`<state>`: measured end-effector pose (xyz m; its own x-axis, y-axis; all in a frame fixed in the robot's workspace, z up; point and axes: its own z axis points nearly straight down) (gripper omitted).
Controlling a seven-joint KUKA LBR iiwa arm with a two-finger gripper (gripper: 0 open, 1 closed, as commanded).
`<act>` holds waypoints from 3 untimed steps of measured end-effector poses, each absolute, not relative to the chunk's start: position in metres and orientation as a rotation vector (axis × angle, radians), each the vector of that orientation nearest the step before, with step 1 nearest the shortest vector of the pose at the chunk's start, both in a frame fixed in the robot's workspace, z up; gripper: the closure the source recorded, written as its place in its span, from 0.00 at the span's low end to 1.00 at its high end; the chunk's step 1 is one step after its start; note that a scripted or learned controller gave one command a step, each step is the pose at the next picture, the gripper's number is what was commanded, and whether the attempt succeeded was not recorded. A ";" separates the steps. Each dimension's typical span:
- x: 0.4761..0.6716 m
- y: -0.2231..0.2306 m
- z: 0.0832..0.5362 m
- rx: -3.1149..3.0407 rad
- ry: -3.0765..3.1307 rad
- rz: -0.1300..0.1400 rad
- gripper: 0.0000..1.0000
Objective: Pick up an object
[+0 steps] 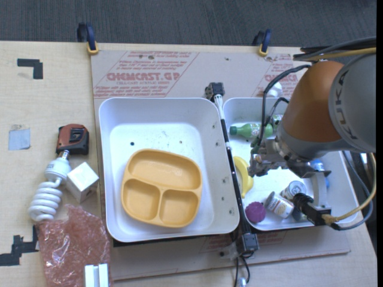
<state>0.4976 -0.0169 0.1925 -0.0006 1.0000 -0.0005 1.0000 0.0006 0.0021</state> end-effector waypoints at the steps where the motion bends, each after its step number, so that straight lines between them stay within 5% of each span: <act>1: 0.498 -0.017 0.193 2.220 2.221 0.002 0.00; 2: 0.540 -0.095 0.175 2.220 2.221 0.000 0.00; 3: 0.563 -0.101 0.092 2.221 2.221 -0.001 0.00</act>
